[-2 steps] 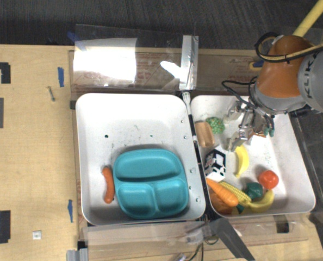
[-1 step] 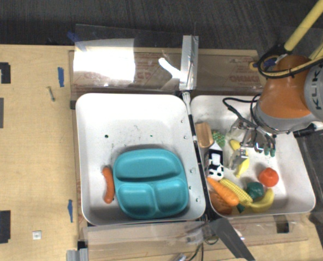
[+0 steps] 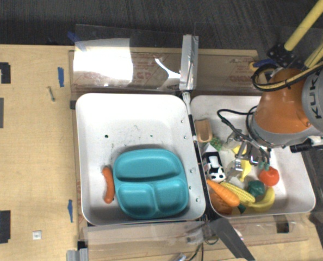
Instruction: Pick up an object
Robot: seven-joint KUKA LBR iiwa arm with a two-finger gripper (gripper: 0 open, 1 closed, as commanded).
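The gripper (image 3: 247, 159) hangs low over the right bin (image 3: 300, 197) at lower right, above crowded toy food — carrot (image 3: 222, 192), corn cob (image 3: 237, 191), tomato (image 3: 268, 176) — likely choosing a target, though whether its fingers are apart I cannot tell.

Letters "KU" on grey arm (image 3: 316, 99)

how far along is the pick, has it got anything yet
Done: the arm is over the right bin, its gripper low among the toy food. In hand: nothing seen held. The carrot, corn and tomato lie in the bin; the sausage and teal tray lie in the left bin. Left: grasp and lift.
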